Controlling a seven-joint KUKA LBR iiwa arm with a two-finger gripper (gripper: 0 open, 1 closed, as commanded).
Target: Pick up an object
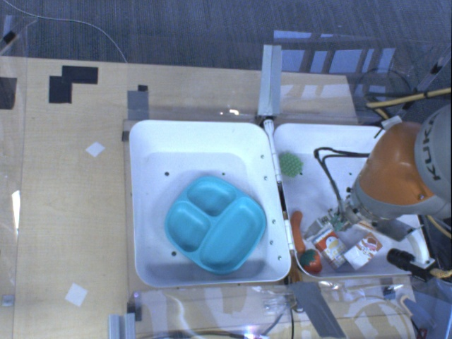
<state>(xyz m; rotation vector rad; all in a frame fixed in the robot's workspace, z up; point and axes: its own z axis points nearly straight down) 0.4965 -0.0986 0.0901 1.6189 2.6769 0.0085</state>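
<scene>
My gripper (338, 222) is low in the right bin (318, 143), under the arm's orange band (395, 164). It hangs right over a cluster of small packets: an orange-and-white one (330, 246) and a white one with red print (362, 251). A slim orange piece (298, 230) lies along the bin's left wall. At that wall's near corner sits a red round fruit (311, 260). A green spiky ball (290, 164) rests farther back, apart from the gripper. The arm hides whatever lies under the wrist.
The left bin (152, 161) holds a blue divided plate (215, 223). A black cable (330, 167) loops across the right bin's floor behind the gripper. A metal bracket (269, 80) stands at the back between the bins.
</scene>
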